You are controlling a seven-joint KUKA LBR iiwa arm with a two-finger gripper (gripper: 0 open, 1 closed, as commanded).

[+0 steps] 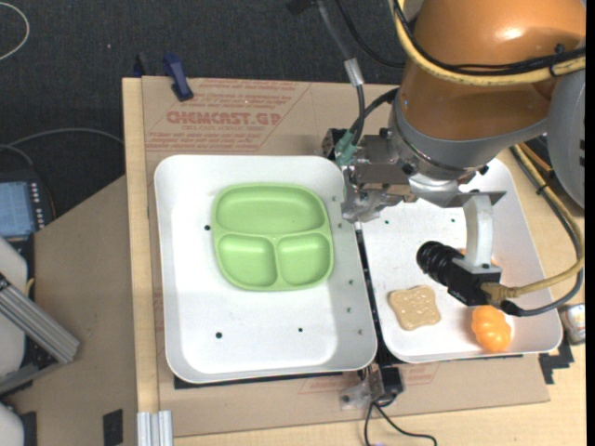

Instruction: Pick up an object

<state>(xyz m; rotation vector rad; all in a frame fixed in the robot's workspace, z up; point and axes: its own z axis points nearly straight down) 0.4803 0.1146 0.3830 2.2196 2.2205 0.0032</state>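
A tan, toast-like piece [415, 308] lies in the right bin [521, 240], near its front. A small orange object [490, 328] rests at that bin's front right corner. A green divided plate [272, 236] sits in the left bin [186, 277], toward the back. My gripper [364, 201] hangs low over the seam between the two bins, at the right bin's back left corner, just right of the plate. It stands well behind the toast piece and the orange object. The wrist hides most of it.
The arm's large orange band and grey wrist [465, 91] cover the back of the right bin. Cables run along the right side. A cardboard sheet [223, 110] lies behind the bins, with a blue clip [177, 75] at its far edge.
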